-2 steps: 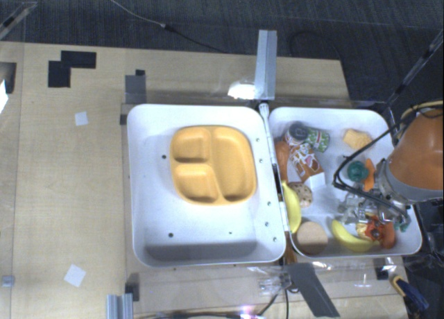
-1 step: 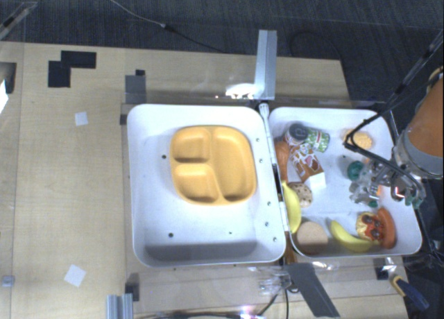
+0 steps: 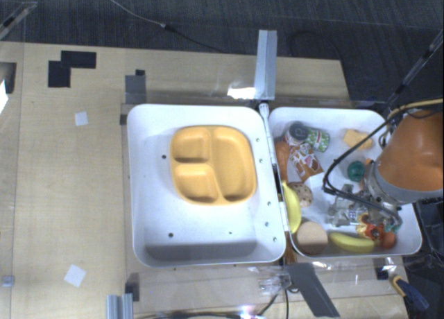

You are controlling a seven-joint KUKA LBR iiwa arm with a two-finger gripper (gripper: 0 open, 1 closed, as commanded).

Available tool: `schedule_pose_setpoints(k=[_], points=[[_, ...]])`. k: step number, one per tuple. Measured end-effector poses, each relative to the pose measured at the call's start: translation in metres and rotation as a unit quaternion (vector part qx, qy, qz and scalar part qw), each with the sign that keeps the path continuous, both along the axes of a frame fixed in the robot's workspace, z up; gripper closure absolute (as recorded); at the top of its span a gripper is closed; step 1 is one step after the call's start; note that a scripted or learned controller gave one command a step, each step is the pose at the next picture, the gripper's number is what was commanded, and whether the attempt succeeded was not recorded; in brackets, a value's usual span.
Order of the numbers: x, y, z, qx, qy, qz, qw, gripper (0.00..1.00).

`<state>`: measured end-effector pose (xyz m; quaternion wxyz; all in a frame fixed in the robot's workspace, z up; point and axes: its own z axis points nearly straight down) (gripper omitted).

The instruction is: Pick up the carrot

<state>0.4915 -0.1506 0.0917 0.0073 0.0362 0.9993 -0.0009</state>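
Gripper (image 3: pixel 354 215) sits low at 5 o'clock in the right bin (image 3: pixel 413 240), finger state cannot tell, over clutter where an orange-red item, possibly the carrot (image 3: pixel 378 233), touches a banana (image 3: pixel 350 242); risk: grabbing or nudging the neighbour instead.

Arm (image 3: pixel 416 154) reaches in from the right, orange band up top, wrist angled down-left, and the gripper (image 3: pixel 350 212) sits low, black cables looping off its side.
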Motion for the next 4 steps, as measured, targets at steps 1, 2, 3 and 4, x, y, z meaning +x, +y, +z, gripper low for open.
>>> schedule_pose_setpoints(k=[1,2,3,4], points=[[-0.001,0.037,0.053,0.0007,0.001,0.012,0.9999,1.0],[0.004,-0.049,-0.001,-0.0025,0.001,0.136,0.9907,1.0],[0.031,0.019,0.085,-0.0023,-0.001,0.196,0.9807,1.0],[0.018,-0.003,0.022,-0.0024,0.004,0.392,0.9198,1.0]])
